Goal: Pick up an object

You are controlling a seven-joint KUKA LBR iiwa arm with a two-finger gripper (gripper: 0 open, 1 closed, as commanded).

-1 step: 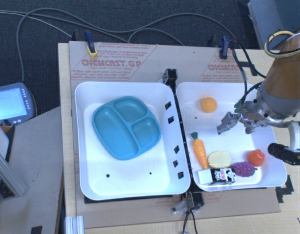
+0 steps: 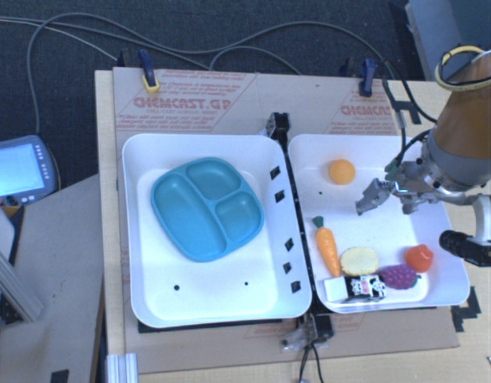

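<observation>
From my seat the end effector [image 2: 375,197] hangs over the right bin [image 2: 389,146] holding nothing, its spread hard to read — I cannot tell. The orange ball [image 2: 341,171] just up-left of it looks light, smooth and apt to roll, so I'd pinch across its middle. The box [image 2: 354,288] below is partly overlapped by neighbouring toys — its print is unreadable.

The arm [image 2: 467,126] is cut off by the right edge of the picture. The gripper [image 2: 374,198] is too small and blurred to judge. The black-and-white box [image 2: 358,288] partly covers the purple grapes [image 2: 399,276].
</observation>
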